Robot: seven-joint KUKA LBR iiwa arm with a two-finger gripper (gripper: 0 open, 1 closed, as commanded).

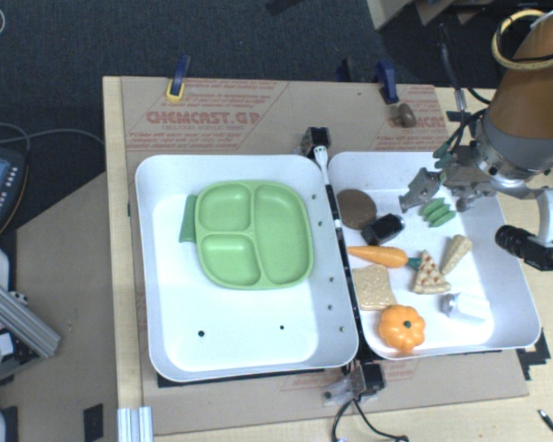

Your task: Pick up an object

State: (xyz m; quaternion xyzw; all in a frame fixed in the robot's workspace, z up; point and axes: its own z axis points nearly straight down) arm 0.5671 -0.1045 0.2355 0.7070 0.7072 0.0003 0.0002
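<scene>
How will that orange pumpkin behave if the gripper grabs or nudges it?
The pumpkin looks round and glossy, so it may roll or slip from the fingers. It seems a hollow plastic toy, probably light. Sitting near the right bin front edge, a nudge could pin it there.

The brown protective sheet (258, 109) covering the bench board carries red printing: in the upper left of the frame, above the left bin, the largest line reads "CHEMCAST G P", partly faint. Smaller red lines above and below it, and a similar red print in the upper right of the sheet, are too small to read
</scene>
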